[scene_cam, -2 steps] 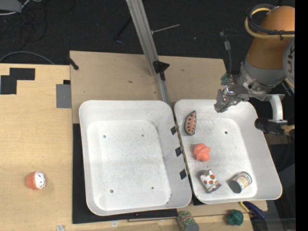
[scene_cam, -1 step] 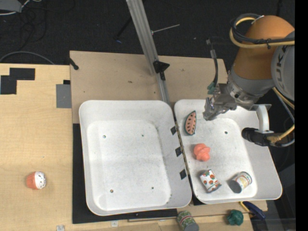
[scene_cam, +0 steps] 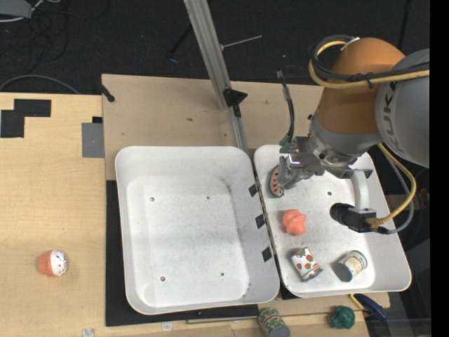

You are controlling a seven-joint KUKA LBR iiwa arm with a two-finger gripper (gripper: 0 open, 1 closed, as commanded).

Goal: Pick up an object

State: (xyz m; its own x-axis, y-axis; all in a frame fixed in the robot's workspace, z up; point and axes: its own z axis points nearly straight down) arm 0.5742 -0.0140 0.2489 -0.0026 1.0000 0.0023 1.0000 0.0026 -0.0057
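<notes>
On the tabletop [scene_cam: 42,188], well to the left of the right bin [scene_cam: 382,272], lies a small orange-and-white ball [scene_cam: 52,263], with the left bin [scene_cam: 140,167] between them. At the right bin's upper left corner the hand [scene_cam: 284,176] is down over a watermelon slice [scene_cam: 274,184]; how its grip stands cannot be told. Lower in that bin lie an orange lump [scene_cam: 295,221], a patterned cup [scene_cam: 305,264] and a small can [scene_cam: 351,265].

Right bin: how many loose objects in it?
4 visible: watermelon slice by the gripper, orange lump mid-bin, spotted box and can at the near edge. The arm may hide more.
</notes>
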